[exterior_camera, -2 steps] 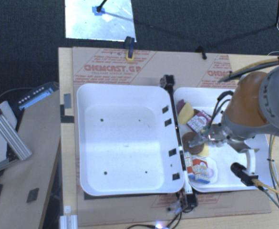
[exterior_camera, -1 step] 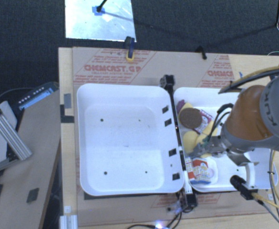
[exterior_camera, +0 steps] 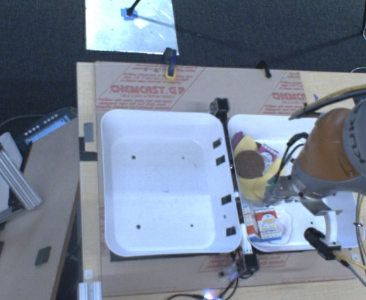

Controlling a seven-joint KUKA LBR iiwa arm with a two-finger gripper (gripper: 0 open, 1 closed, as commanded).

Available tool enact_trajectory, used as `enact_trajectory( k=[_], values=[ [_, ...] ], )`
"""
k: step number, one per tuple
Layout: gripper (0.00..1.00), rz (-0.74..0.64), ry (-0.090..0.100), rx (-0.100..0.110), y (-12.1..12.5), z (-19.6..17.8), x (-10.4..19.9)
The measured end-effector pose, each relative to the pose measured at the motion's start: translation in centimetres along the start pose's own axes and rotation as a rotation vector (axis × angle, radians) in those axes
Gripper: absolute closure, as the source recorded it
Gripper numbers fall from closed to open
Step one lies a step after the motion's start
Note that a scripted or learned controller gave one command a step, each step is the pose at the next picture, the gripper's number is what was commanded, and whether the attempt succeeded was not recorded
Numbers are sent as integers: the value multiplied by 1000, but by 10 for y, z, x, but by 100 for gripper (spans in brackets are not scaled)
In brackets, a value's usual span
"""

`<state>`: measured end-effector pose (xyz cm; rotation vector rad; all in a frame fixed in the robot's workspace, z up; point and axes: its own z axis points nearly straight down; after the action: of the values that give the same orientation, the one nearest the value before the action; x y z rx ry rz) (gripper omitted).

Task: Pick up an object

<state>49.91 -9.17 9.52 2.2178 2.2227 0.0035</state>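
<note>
Jaws state cannot be told, hidden beneath the arm (exterior_camera: pixel 333 155) over the right bin (exterior_camera: pixel 295 245). Left bin (exterior_camera: pixel 164 180) noted bare; in the right bin a brown disc (exterior_camera: pixel 249 163), yellow object (exterior_camera: pixel 253 186) and red-and-white packet (exterior_camera: pixel 267 224) lie clustered. Nothing is seen lifted; pick judged not yet done.

Grey arm (exterior_camera: pixel 358 161), orange band (exterior_camera: pixel 323 149)

White bins (exterior_camera: pixel 164 130); yellow object (exterior_camera: pixel 253 186); brown disc (exterior_camera: pixel 249 163); red-white packet (exterior_camera: pixel 268 224), print unclear.

Bench (exterior_camera: pixel 189 80), two white bins (exterior_camera: pixel 164 180)
</note>
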Motion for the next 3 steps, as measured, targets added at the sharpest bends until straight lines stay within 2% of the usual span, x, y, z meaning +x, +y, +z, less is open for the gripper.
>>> enact_trajectory(
  k=[1, 2, 3],
  values=[
    [100, -4, -2, -16, -9, -162, 17],
    [100, -6, 3, 9, -13, -86, 76],
    [100, -1, -3, -12, 36, -188, 43]
  ],
)
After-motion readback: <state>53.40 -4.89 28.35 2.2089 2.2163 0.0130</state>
